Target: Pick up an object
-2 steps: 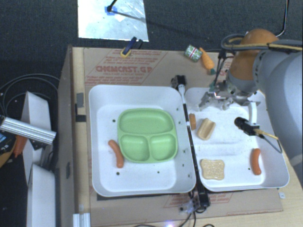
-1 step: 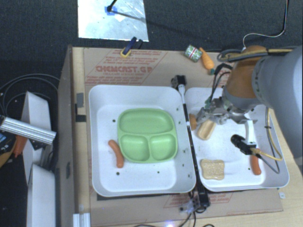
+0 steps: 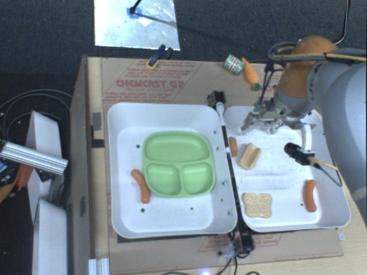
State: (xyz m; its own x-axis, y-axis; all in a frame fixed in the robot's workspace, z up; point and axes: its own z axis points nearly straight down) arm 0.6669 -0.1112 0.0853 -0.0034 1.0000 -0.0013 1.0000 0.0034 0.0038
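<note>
Two white bins sit side by side on the counter (image 3: 172, 76), their inner walls touching along a central seam. In the left bin (image 3: 123, 211), a green three-compartment plate (image 3: 178, 163) fills the middle, which leaves bare floor along the near wall and in the far corners. The right bin (image 3: 332, 213) has open floor across its centre and near right of centre.

Count:
- One plate.
- One long sausage (image 3: 140, 186) just beside the plate's left edge.
- One second long sausage (image 3: 310, 195) near the right bin's right wall.
- One short orange-brown piece (image 3: 232, 146) against the right bin's left wall.
- One bun (image 3: 249, 156) just beside that piece.
- One toast slice (image 3: 257, 205) near the front wall.
- A small can (image 3: 234, 63) and a carrot (image 3: 250, 72), on the counter beyond the bins.

The tool (image 3: 265, 122) hangs over the far left part of the right bin, beyond the bun and apart from it. How far it is spread cannot be made out, and no object is seen in it.
</note>
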